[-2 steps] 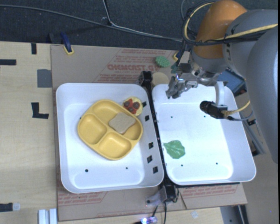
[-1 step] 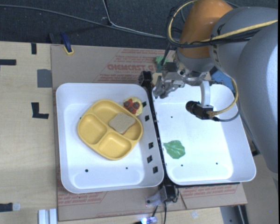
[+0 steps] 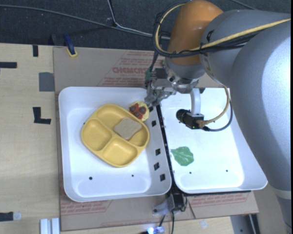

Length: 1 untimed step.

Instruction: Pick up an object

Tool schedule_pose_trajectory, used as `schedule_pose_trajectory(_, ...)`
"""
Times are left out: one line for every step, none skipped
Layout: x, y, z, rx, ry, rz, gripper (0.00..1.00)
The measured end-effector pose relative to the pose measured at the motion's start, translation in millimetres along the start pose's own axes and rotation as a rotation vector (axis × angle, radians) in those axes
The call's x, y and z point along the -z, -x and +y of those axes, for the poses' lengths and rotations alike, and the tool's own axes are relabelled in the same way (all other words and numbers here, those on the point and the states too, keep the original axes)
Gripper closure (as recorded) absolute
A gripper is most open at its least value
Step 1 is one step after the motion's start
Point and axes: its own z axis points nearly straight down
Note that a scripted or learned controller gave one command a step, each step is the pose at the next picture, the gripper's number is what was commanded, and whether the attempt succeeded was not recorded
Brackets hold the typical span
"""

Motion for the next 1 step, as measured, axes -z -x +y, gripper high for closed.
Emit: schedule_pose_trajectory(14.0, -54.0, -8.4, 0.002, 0.002, 0.001, 1.00)
